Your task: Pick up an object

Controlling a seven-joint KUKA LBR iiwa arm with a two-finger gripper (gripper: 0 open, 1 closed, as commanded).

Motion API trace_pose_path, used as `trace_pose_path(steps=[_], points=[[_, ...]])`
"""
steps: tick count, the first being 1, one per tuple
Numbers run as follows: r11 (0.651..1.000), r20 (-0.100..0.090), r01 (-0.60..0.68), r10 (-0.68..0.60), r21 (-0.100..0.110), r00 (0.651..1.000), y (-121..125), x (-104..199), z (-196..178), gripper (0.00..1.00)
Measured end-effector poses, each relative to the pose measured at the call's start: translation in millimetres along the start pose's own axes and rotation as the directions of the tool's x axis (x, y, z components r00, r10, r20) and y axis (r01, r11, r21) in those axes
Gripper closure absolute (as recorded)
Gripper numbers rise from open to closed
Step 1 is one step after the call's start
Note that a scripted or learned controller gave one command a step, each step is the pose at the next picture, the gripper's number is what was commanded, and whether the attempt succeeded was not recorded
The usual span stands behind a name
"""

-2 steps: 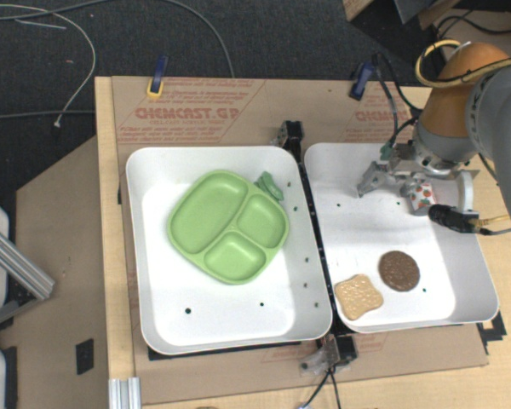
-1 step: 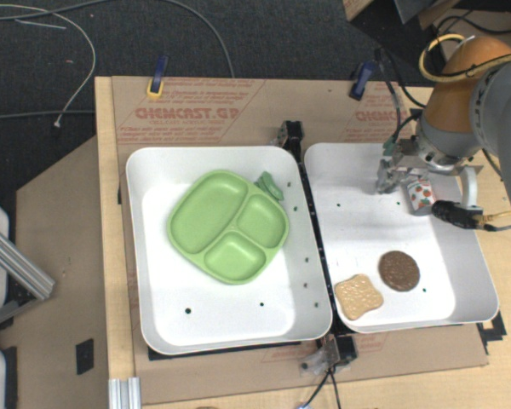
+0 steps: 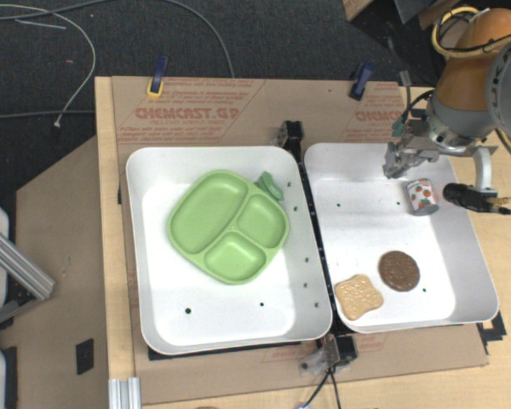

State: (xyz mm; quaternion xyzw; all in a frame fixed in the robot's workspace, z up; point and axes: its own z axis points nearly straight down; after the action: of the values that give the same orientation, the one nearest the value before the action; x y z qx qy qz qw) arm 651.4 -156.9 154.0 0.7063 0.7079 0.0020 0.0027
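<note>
**Gripper low over the right bin, beside a small cup**

Bins sit side by side on a cardboard-covered bench [image 3: 119, 228], with blue clamps at the far edge and loose cables on the dark floor beyond. The left bin [image 3: 153, 305] holds a light green divided plate [image 3: 228, 226] with three compartments, lying flat near the middle; a small darker green piece [image 3: 271, 186] touches its far right rim.

The right bin [image 3: 349, 228] carries three loose things. A small white cup [image 3: 421, 196] with red and green spots lies tipped on its side near the far right part of the floor. Nearer the front edge lie a round dark brown cookie [image 3: 399, 271] and, just to its left and a little closer to the camera, a pale tan cracker-like square [image 3: 358, 296]; the two are near each other but apart.

The gripper [image 3: 399, 165] hangs over the far end of the right bin, just left of the cup and close to it. Nothing stands between them. Whether the fingers are spread or pressed together cannot be told from this angle, and nothing is seen between them.
</note>
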Motion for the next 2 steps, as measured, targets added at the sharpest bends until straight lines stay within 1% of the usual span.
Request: trace_pose_path(steps=[1,2], points=[[1.0,0.001,-0.001,0.001,0.0,1.0,0,-2,-65,1.0],[1.0,0.001,0.0,0.0,-0.002,1.0,10,-9,-122,1.0]])
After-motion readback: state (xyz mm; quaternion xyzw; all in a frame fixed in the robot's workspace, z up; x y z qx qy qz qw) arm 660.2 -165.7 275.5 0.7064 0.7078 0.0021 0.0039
